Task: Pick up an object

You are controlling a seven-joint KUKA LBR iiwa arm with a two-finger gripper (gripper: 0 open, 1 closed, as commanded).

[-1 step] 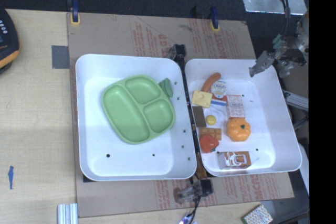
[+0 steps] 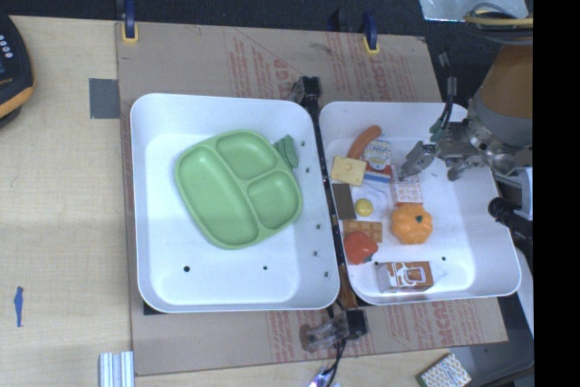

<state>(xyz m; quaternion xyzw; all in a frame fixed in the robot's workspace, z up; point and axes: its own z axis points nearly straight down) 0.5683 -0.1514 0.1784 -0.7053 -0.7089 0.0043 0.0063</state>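
Claw [image 2: 419, 159] hanging over the right bin [image 2: 471, 272], reaching in from the right, its dark fingers pointing left and down toward the clutter; how wide it stands, I cannot tell from up here, and nothing shows between the tips. Just beside it lie a small white packet [image 2: 408, 191] and, further left, a red sausage [image 2: 364, 140] and a yellow block [image 2: 348, 170]. Nearer sits the orange pumpkin [image 2: 411, 224], then a red tomato [image 2: 360, 246] and a flat brown box [image 2: 405, 275] at the near wall. My pick would be the pumpkin: it looks like light toy plastic, stiff, rounded and probably slick, so a grip across its widest middle seems safest. Over in the left bin [image 2: 163, 195], a green divided plate [image 2: 239, 188] lies flat, well apart from the action.
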